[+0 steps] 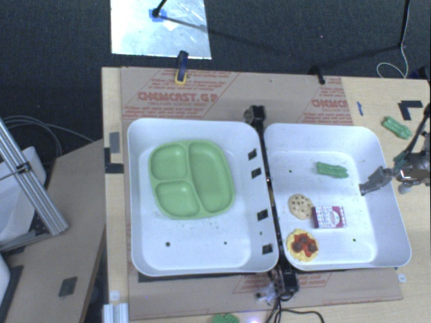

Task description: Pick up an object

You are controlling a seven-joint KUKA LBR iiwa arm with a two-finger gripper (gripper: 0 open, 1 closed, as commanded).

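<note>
The right bin (350, 138) holds a small green pod-shaped toy (332, 169), a chocolate-chip cookie (300, 205), a small red and white carton (328, 217) and a round yellow toy with red topping (303, 243). My gripper (370, 184) reaches in over the right rim of this bin, low and to the right of the green pod. It is apart from all of these objects, with nothing seen in its grasp.
The left bin (195, 254) holds a green divided plate (191, 179). Another green toy (396, 127) lies on the bench beyond the right bin. A yellow clamp (181, 68) stands at the bench's far edge, and a metal frame (30, 187) stands at the left.
</note>
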